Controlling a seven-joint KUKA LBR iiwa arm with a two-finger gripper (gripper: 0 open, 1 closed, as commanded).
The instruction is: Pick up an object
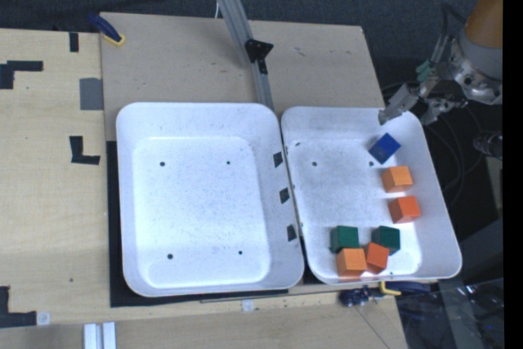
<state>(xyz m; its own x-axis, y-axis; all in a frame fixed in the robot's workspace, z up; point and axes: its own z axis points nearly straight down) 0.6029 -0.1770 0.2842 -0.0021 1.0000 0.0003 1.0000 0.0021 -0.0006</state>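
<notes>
In the right bin lie several small blocks. A blue block sits near the far right corner, with two orange blocks in a row just nearer along the right wall. At the near edge two green blocks and two more orange blocks are bunched together. My gripper hangs over the bin's far right rim, just above and beyond the blue block, with nothing visibly held.
The left bin lies beside the right one. A slanted metal rail runs down from the top to the gap between the bins. The arm's orange band is at the far right.
</notes>
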